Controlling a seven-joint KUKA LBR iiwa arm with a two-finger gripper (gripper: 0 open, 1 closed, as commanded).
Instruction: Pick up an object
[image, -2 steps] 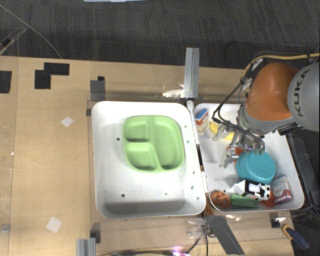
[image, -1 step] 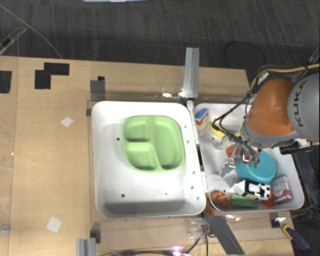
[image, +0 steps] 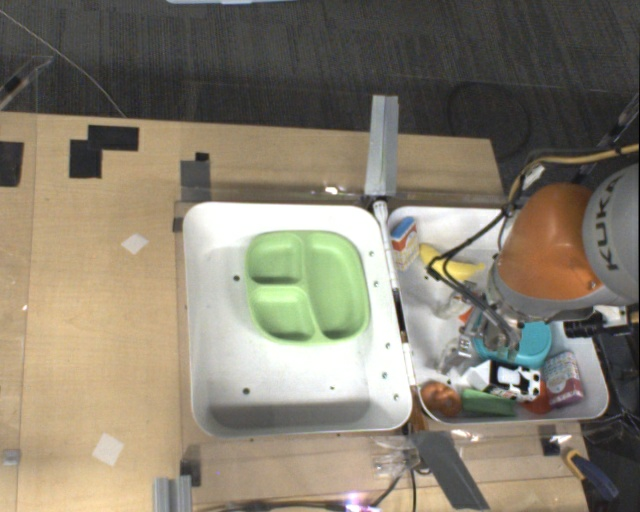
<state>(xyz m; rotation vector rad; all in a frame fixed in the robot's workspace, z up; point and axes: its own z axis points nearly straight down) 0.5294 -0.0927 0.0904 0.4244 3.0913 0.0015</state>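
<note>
My gripper (image: 468, 348) hangs low inside the right bin (image: 600, 400), under the orange band of the arm (image: 545, 250). It sits just left of a teal block (image: 530, 345) and above a black-and-white item (image: 512, 380). Along the bin's front edge lie a brownish round fruit (image: 440, 398), a green oblong piece (image: 488, 402) and a red can (image: 563, 378). A yellow object (image: 450, 266) and a small white carton (image: 403, 240) lie at the back left of this bin. The arm hides part of the bin's middle.
The left bin (image: 215, 340) holds a green divided tray (image: 305, 285). A metal post (image: 383, 145) stands behind the wall between the bins. Cables (image: 470, 240) run across the right bin's back. Bare wooden bench (image: 90, 330) spreads to the left.
</note>
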